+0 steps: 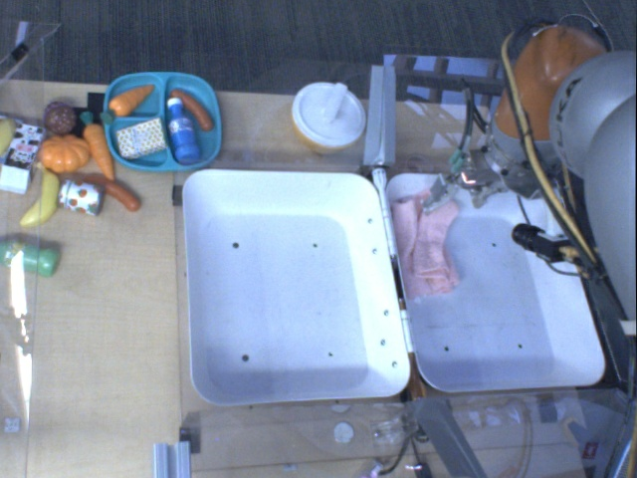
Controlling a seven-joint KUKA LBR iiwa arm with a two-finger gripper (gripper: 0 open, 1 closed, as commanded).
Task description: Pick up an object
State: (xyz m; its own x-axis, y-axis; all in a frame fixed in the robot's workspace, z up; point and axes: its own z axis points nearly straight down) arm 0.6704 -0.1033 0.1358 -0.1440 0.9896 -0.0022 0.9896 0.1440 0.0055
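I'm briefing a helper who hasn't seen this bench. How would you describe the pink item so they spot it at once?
Of the two white bins, take the right bin, nearer the arm. Along its left wall lies the pink cloth, soft and crumpled, running from the top edge toward the middle. It is the one pink thing among white surfaces.

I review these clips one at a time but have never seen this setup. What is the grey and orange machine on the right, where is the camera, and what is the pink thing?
The machine is a robot arm, grey with an orange band, reaching in from the right. One fixed camera looks down at a slant on a bench with two shallow white bins. The left bin sits beside the right bin, where a crumpled pink cloth lies along the left wall. The arm's gripper is at the cloth's top end; whether it holds the cloth is unclear. Beyond the bins sit a blue tray of toy food and a lidded cup.
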